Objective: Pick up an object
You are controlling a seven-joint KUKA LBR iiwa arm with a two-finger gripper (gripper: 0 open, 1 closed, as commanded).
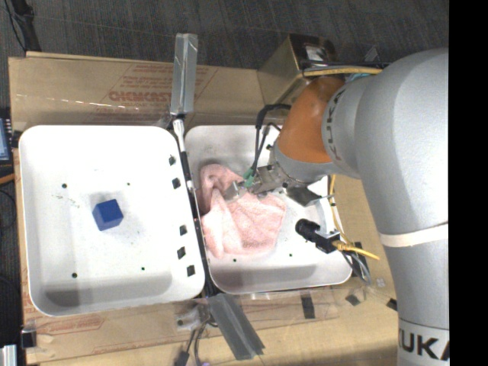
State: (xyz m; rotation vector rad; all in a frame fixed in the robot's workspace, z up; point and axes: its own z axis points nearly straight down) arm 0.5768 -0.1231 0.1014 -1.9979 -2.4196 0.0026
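A crumpled pink cloth point(238, 213) lies in the right bin point(259, 274), spread from its left wall toward the middle. My gripper point(248, 183) is down in that bin at the cloth's upper edge, its tips touching or pressing into the folds. The arm's wrist with the orange band point(305, 124) hangs just above and hides the bin's upper right part. A small blue cube point(107, 213) rests in the left bin point(46, 280), left of its centre, far from the gripper.
A metal divider point(183, 78) runs between the two bins, with black clips down the shared wall. A black fitting with yellow cable point(320, 235) sits at the right bin's right side. Cardboard point(91, 90) lies behind the bins.
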